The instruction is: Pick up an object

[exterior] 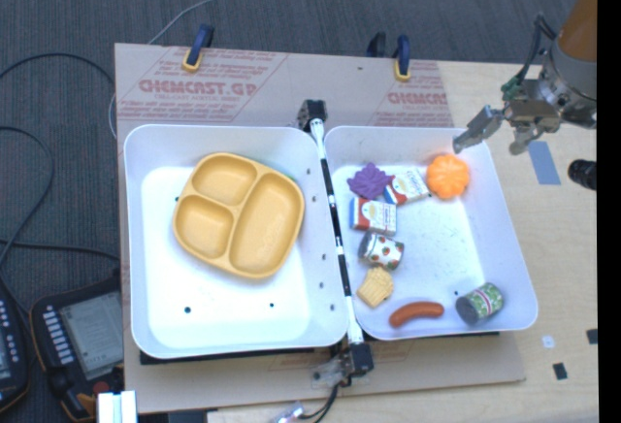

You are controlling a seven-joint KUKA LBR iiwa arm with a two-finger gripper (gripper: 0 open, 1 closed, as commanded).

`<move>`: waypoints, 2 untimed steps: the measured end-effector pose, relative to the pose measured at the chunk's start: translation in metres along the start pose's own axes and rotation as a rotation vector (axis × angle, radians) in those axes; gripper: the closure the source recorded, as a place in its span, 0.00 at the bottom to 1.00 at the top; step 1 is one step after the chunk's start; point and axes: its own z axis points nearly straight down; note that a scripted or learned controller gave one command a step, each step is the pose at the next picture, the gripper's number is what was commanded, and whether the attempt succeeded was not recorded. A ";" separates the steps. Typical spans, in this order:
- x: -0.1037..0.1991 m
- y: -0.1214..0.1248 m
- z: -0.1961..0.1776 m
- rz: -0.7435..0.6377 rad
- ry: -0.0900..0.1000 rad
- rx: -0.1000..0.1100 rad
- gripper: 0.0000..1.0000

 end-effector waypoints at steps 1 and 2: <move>-0.008 -0.007 0.177 0.005 0.002 0.008 0.00; 0.048 -0.019 0.196 0.004 -0.003 -0.006 0.00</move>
